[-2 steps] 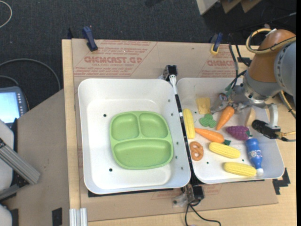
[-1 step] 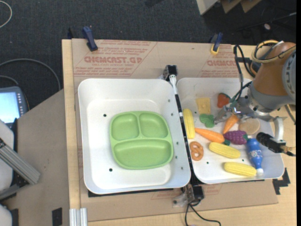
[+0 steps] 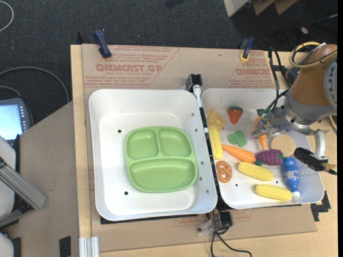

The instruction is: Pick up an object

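Observation:
My gripper [image 3: 262,126] is down in the right bin [image 3: 305,194], near its back right part. A small orange piece [image 3: 262,142] lies right under it, and I cannot make out whether it is held. A tan round cookie [image 3: 284,143] and purple grapes [image 3: 269,156] lie just in front of the gripper. A green broccoli piece [image 3: 237,138] and a red strawberry [image 3: 235,114] are to its left. An orange carrot [image 3: 239,153] lies slanted further left and forward.
The right bin also holds a yellow banana [image 3: 215,142], a pretzel [image 3: 223,170], two corn cobs [image 3: 255,171] [image 3: 273,192] and a blue bottle [image 3: 290,174]. The left bin [image 3: 102,143] holds a green divided plate [image 3: 159,158]. A black divider rail [image 3: 202,122] separates the bins.

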